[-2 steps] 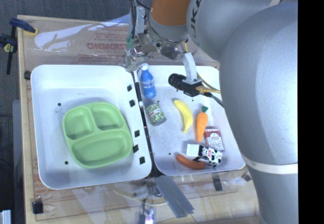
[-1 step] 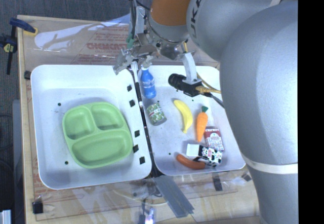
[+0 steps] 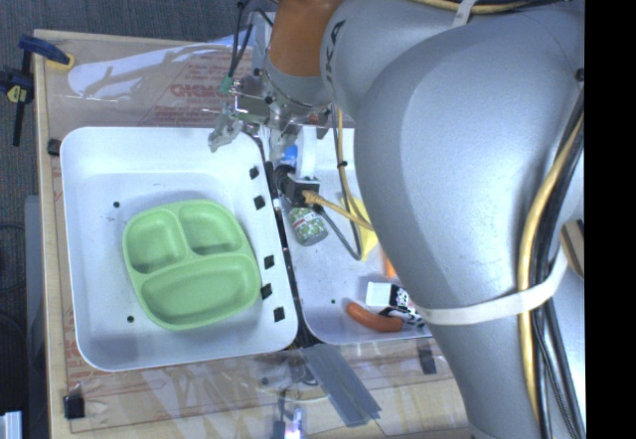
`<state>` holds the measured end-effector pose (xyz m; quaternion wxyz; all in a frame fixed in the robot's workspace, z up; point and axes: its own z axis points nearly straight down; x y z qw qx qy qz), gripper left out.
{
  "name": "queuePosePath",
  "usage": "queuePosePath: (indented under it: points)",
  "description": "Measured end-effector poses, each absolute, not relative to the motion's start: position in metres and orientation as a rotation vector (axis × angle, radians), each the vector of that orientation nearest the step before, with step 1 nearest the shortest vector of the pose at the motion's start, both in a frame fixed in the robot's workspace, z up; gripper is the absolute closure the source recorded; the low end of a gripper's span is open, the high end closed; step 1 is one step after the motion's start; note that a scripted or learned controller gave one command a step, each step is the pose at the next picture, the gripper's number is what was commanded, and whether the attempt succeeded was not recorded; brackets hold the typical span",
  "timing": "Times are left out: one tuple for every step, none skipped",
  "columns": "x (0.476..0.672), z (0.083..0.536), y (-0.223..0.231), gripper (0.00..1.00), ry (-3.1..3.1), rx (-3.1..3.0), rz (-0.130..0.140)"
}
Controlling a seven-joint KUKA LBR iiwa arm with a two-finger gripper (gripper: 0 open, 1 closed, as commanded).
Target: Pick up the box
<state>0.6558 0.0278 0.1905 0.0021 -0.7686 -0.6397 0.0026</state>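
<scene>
While the pincer (image 3: 288,144), whose state I cannot tell, hangs over the bin divider at twelve o'clock, the box (image 3: 390,297) lies well apart at five o'clock in the right bin (image 3: 333,313), half under the arm, risking a missed grasp.

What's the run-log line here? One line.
gripper: over right bin left edge | box: lying in right bin, apart from gripper | task: pending

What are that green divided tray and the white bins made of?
The green tray looks like moulded plastic, matte with a soft sheen: one even colour, rounded compartment edges. The left white bin also seems to be plastic, smooth and slightly glossy, with rounded corners. The right bin looks the same.
</scene>
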Motion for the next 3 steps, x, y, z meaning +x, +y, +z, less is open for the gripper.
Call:
queuePosePath:
  points:
    - [0.656, 0.192, 0.071, 0.00, -1.915, -2.489, 0.003]
    - [0.656, 0.199, 0.097, 0.00, -1.425, -2.797, 0.005]
    - [0.655, 0.208, 0.100, 1.00, -1.443, -2.785, 0.014]
